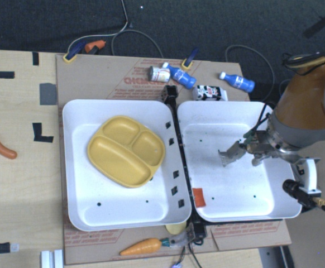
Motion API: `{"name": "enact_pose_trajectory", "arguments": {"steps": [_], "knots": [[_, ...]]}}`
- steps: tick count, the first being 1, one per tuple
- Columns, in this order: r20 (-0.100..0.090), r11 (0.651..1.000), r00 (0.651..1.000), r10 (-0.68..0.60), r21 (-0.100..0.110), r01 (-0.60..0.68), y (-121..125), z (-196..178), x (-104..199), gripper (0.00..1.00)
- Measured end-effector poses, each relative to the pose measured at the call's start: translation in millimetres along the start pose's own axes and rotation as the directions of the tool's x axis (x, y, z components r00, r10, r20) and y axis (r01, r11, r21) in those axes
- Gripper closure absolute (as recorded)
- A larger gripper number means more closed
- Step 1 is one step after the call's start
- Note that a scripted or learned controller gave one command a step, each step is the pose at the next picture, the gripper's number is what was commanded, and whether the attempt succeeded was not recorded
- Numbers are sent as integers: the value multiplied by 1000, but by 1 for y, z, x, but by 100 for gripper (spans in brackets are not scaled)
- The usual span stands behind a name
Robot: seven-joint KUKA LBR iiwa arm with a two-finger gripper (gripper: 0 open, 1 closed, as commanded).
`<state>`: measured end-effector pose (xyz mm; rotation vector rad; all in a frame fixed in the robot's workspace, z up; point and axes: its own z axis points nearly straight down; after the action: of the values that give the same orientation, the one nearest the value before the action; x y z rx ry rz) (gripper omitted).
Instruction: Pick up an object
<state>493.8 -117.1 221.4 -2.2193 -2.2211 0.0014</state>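
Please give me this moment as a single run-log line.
gripper: over right bin, nothing held | yellow plate: in left bin | pick: not done

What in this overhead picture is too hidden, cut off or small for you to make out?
- Gripper, camera view: too small and blurred to tell whether it grips anything.
- Yellowish object below the bins: mostly hidden by the left bin rim and a clamp.
- Labels on the blue bottles: too small to read.
- Arm: cut off by the right edge.
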Motion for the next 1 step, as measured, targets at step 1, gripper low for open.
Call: {"name": "enact_pose_trajectory", "arguments": {"steps": [1], "knots": [[4,1000,1000,5,-2,-5,56,34,-88,0]]}}
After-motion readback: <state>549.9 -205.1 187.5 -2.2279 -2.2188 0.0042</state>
